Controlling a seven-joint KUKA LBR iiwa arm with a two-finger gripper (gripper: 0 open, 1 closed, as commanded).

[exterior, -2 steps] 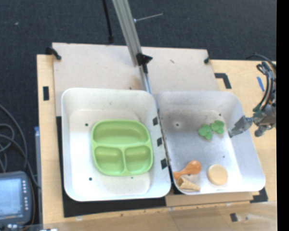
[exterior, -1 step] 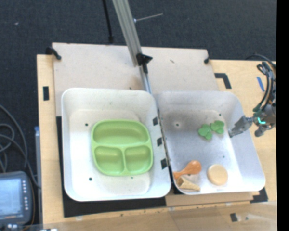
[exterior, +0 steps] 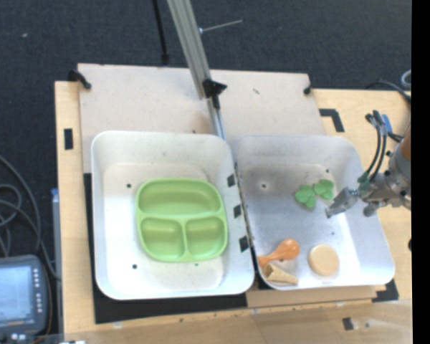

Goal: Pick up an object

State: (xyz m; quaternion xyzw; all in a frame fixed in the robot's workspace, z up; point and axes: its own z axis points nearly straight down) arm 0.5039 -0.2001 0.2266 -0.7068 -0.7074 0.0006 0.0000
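**Camera view: gripper poised at the right bin's rim, nothing in hand**

Camera view looks down on two shallow white bins set side by side on the bench. The left bin (exterior: pixel 115 163) carries a green divided plate (exterior: pixel 180 218), lying flat near its middle with its three compartments facing up; it sits well apart from the arm and looks like a poor candidate for a two-finger pinch.

The right bin (exterior: pixel 272 163) holds the likelier targets. A small green leafy toy (exterior: pixel 314 193) lies toward the bin's right side, roughly midway between the far and near edges. Along the near edge sit an orange spoon-like piece (exterior: pixel 282 250), a tan cone-shaped piece (exterior: pixel 280 272) touching or just beside it at the near-left corner, and a pale round disc (exterior: pixel 324 260) a little to their right, clear of both.

The gripper (exterior: pixel 351 201) hangs over the right edge of the right bin, just beside the green leafy toy and apart from it. Its fingers look spread and nothing lies between them, so no grasp is made. Its place next to the toy suggests that this is the object being lined up, since it is the nearest item and has free floor around it for the fingers to straddle. The pick is not yet done.
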